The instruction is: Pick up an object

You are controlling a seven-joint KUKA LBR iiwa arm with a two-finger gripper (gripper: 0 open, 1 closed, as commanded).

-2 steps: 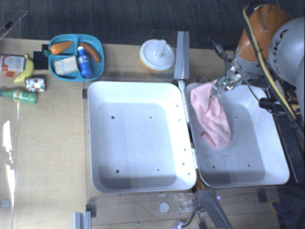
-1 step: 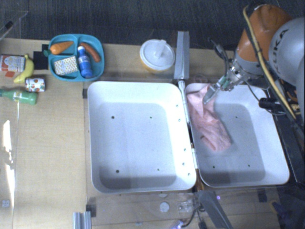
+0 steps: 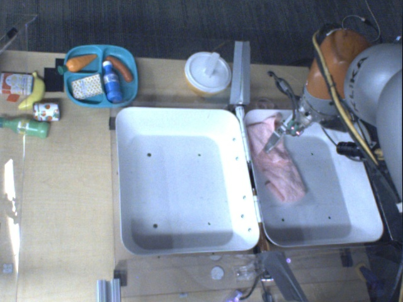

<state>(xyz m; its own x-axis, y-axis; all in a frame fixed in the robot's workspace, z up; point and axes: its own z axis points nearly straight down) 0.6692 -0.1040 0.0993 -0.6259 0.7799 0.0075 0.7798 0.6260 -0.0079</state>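
A crumpled pink cloth [image 3: 279,168] lies along the left side of the right white bin [image 3: 343,225], stretching from the bin's far left corner toward its middle. My gripper [image 3: 275,141] reaches in from the right on the grey arm with the orange band [image 3: 337,55]. Its tip sits over the upper part of the cloth, close to it or touching it. I cannot make out whether any cloth is held.
The left white bin [image 3: 182,181] sits beside the right one, with a metal divider post [image 3: 239,74] behind them. On the bench at the back stand a white lidded cup [image 3: 207,72], a blue tray of toy food [image 3: 102,75], a banana [image 3: 33,90], a small can [image 3: 46,111] and a green bottle [image 3: 25,127].
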